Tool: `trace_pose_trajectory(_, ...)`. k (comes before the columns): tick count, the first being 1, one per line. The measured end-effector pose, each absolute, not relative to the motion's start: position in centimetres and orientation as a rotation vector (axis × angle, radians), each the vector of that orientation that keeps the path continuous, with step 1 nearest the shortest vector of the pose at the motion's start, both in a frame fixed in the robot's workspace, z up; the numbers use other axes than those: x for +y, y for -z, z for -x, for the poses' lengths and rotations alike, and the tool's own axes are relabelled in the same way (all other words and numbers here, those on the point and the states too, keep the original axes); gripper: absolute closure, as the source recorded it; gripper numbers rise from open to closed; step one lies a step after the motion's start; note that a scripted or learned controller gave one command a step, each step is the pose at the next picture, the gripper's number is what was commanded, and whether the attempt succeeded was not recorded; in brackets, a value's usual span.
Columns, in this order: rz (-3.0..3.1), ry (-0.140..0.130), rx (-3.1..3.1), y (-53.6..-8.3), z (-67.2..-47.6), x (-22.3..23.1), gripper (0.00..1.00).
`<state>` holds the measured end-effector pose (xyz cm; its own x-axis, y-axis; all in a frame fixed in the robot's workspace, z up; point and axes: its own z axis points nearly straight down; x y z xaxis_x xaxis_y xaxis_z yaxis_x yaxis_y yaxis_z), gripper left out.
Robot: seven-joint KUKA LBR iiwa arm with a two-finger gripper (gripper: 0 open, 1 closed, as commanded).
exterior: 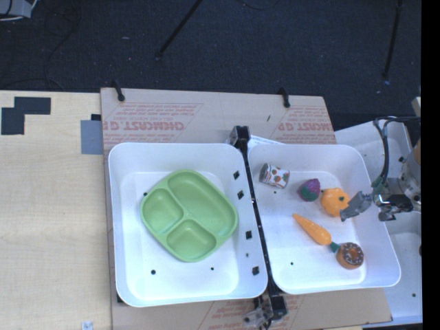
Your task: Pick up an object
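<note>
The gripper (pixel 375 205) sits at the right-centre of the frame, over the right bin (pixel 375 270) rim; fingers spread apart, nothing between them. Nearest candidate — the orange fruit (pixel 334 201), right of centre, touching the purple toy (pixel 310 189). Recommended: centre the fingers over the fruit, descend vertically, and straddle it on its free sides — away from the purple toy — before closing.

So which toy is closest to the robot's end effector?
The round orange toy fruit, right beside the end effector. The purple one, carrot and donut lie farther.
</note>
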<state>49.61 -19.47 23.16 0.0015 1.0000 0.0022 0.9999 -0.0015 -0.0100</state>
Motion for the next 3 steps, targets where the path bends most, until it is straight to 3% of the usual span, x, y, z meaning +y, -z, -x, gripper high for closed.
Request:
trace_pose_trajectory(1,2.221,-0.001,-2.221,-23.6,-49.8,-19.5,0.00)
trace_pose_trajectory(3,2.217,-0.005,-2.216,-14.8,-49.8,-18.8,0.00)
